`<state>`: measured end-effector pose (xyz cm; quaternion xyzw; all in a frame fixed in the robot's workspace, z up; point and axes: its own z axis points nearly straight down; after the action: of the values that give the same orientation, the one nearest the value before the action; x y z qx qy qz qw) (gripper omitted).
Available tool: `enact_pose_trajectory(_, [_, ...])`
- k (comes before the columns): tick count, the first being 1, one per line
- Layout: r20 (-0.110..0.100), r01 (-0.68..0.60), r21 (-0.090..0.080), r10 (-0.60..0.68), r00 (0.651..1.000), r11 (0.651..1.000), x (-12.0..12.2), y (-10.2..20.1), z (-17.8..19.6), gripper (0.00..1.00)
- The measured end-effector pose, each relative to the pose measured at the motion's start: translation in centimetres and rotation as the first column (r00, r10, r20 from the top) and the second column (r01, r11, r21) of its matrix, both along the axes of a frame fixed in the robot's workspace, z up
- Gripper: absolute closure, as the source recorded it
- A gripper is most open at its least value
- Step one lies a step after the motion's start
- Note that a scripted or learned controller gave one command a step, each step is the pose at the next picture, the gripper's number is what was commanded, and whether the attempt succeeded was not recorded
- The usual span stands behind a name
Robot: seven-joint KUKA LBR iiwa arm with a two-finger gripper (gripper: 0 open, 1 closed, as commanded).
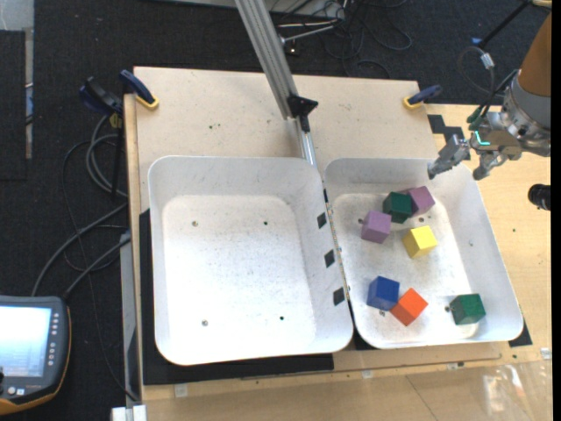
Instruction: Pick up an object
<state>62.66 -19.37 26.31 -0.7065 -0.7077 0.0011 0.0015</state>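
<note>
Below and left of the silver-grey two-finger gripper (465, 158): glossy white shallow plastic bin (491, 261), holding a dark green cube (400, 205), a pale purple cube (422, 199) and a second purple cube (376, 226). Further below: yellow cube (420, 240), blue cube (383, 293), orange-red cube (408, 306), another green cube (467, 309). Far left: second white shallow bin (237, 253), faintly speckled with dark flecks. Beneath both: beige wooden bench board (219, 103), blue-and-yellow clamps (138, 89) at its corners.
</note>
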Motion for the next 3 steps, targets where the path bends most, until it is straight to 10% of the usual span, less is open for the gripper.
enact_pose_trajectory(1, [0.003,-0.002,-0.001,0.002,1.000,1.000,0.1,0.0,0.2,0.00])
enact_pose_trajectory(3, [-0.003,0.001,0.000,-0.001,1.000,1.000,0.3,0.5,-12.3,0.00])
